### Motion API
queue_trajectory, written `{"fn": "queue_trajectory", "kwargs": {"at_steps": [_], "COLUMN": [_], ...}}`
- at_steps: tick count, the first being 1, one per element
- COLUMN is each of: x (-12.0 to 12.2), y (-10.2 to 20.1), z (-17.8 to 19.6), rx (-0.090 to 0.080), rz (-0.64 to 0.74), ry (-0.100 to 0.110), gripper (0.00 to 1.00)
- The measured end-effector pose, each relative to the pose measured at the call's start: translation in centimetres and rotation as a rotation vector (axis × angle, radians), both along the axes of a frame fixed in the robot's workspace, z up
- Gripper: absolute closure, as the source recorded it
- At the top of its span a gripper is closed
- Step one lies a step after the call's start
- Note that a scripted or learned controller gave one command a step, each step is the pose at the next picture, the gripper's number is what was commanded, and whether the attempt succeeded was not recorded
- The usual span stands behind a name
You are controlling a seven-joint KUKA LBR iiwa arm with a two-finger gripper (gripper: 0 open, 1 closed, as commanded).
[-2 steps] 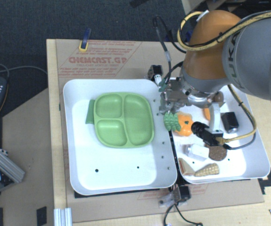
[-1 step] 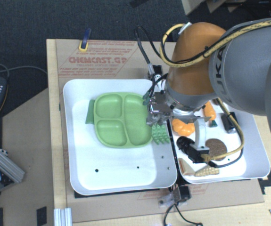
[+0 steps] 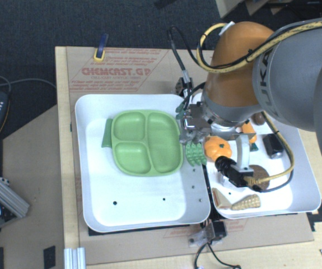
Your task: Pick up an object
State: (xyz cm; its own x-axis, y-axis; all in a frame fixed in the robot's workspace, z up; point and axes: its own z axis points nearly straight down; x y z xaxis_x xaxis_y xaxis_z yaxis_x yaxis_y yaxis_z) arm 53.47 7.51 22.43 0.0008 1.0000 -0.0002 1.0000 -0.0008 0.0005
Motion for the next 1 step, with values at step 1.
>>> {"fn": "queue_trajectory", "kwargs": {"at_steps": [1], "x": [-0.45], "y": [1.57], "z": [0.89], "rx": [0.001], "rz": [0.003], "ry": [-0.001], "gripper": [1.0]}}
